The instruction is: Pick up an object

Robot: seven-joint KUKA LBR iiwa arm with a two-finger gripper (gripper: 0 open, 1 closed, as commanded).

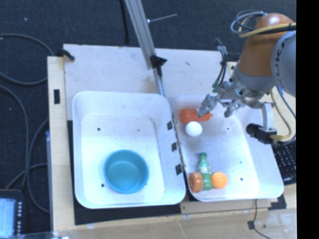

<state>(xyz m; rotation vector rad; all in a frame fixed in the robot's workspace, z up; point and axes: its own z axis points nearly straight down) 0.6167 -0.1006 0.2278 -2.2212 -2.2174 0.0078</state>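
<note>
A: Where is the gripper?
B: Over the right bin, fingers spread apart, grasping nothing; one fingertip sits at the orange-red object by the far wall.
A: What's nearby?
B: A white ball just beside it; a blue bowl in the left bin

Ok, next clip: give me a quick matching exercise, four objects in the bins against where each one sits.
Things:
1. blue bowl
2. white ball
3. orange ball
4. green bottle

Places:
A. near corner of the right bin, right of the bottle
B. left bin, near end
C. right bin, just below the gripper and the orange-red item
D. right bin, between the brown item and the orange ball

Pairs: 1-B, 2-C, 3-A, 4-D
</note>
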